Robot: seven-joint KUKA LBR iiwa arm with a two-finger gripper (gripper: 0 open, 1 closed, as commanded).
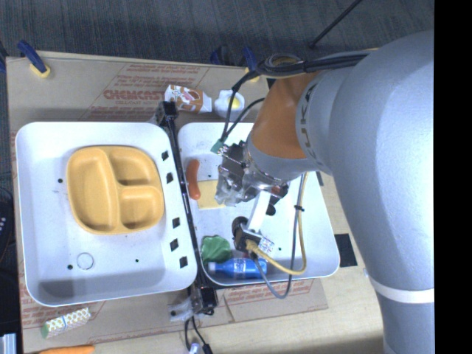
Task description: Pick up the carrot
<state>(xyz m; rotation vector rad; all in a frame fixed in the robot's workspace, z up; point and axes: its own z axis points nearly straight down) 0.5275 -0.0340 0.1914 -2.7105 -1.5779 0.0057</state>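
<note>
The slim orange carrot lies in the right white bin beside its left wall, long axis running up-and-down the camera view, just left of the hand, whose grip state cannot be determined here.

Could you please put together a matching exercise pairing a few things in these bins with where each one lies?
Things:
1. yellow divided tray
2. carrot
3. blue bottle
4. green item

Places:
A. right bin, along its near edge
B. left bin, near its middle
C. right bin, by its left wall
D. right bin, just above the bottle's left end

Pairs: 1-B, 2-C, 3-A, 4-D
</note>
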